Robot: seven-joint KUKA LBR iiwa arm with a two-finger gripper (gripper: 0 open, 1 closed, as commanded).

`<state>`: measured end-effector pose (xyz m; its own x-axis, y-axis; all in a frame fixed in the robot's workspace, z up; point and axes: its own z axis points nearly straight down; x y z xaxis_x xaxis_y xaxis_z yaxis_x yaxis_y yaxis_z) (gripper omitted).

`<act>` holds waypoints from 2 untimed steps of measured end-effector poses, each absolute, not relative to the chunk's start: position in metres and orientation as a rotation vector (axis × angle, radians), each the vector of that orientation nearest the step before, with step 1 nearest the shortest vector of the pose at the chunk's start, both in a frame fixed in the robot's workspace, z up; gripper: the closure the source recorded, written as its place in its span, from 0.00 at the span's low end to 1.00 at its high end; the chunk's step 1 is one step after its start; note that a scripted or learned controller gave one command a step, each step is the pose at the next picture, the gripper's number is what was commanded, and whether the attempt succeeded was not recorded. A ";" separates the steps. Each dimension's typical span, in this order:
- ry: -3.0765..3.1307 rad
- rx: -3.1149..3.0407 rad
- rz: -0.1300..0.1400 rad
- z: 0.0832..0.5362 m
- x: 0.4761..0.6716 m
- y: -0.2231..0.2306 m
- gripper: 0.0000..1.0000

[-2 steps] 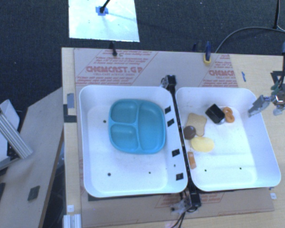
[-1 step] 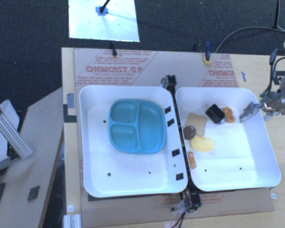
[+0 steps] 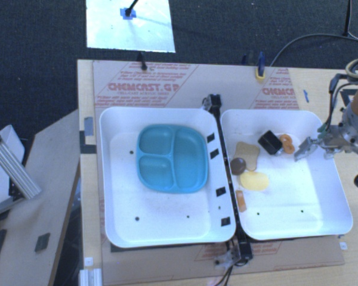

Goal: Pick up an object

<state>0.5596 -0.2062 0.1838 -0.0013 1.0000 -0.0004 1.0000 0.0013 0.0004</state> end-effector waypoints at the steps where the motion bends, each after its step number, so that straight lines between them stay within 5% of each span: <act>1: 2.228 2.217 -0.001 0.136 0.568 -0.201 0.00; 2: 2.224 2.211 0.003 0.150 0.569 -0.202 1.00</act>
<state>0.5694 -0.2023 0.1499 -0.0058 1.0000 -0.0024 1.0000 0.0059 0.0048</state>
